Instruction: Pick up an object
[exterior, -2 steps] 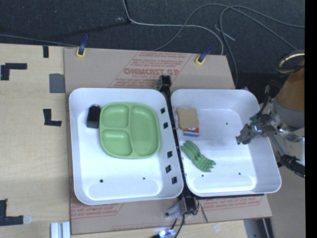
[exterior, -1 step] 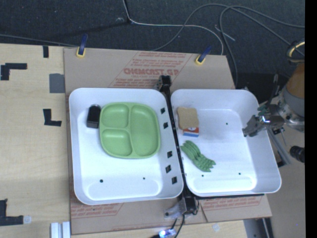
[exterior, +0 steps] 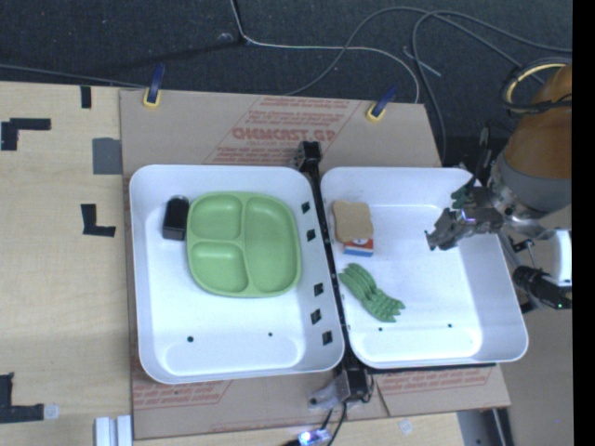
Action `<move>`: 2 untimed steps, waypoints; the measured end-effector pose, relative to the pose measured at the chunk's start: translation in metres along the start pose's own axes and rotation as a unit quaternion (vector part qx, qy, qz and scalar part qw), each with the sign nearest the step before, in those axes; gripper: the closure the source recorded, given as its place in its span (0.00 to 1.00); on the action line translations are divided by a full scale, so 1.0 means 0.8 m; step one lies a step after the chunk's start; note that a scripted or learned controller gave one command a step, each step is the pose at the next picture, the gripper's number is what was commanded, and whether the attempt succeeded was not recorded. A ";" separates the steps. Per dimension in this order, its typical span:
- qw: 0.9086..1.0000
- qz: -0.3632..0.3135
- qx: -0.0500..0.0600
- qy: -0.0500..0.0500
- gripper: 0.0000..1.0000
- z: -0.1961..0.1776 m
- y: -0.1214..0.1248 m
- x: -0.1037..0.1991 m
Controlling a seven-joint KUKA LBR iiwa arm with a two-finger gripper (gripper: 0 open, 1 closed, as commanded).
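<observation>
The right bin [exterior: 465, 342] holds a tan box with a red and blue end [exterior: 353, 225] near its left wall, and a green pea-pod toy [exterior: 371, 293] below it. My gripper [exterior: 443, 237] hangs over the right part of this bin, well to the right of both objects, with nothing visibly held. In the left bin [exterior: 223, 356] lies a green divided plate [exterior: 244, 244], and a small black object [exterior: 175, 218] sits at the plate's left edge.
The two bins meet at a black divider strip [exterior: 323, 268]. They rest on a cardboard sheet [exterior: 279, 128] clamped at the back. Cables [exterior: 372, 26] run over the dark floor behind. The arm's grey body [exterior: 539, 165] occupies the right side.
</observation>
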State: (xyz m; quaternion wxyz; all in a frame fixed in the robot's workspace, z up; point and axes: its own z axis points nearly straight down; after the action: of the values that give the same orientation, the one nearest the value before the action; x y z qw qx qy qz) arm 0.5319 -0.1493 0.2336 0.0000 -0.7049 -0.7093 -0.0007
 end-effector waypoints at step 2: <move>1.000 0.000 0.001 0.000 1.00 0.018 0.024 0.125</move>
State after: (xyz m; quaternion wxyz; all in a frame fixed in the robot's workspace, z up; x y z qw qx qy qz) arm 0.5508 -0.0488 0.2190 0.0008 -0.7051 -0.7091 0.0003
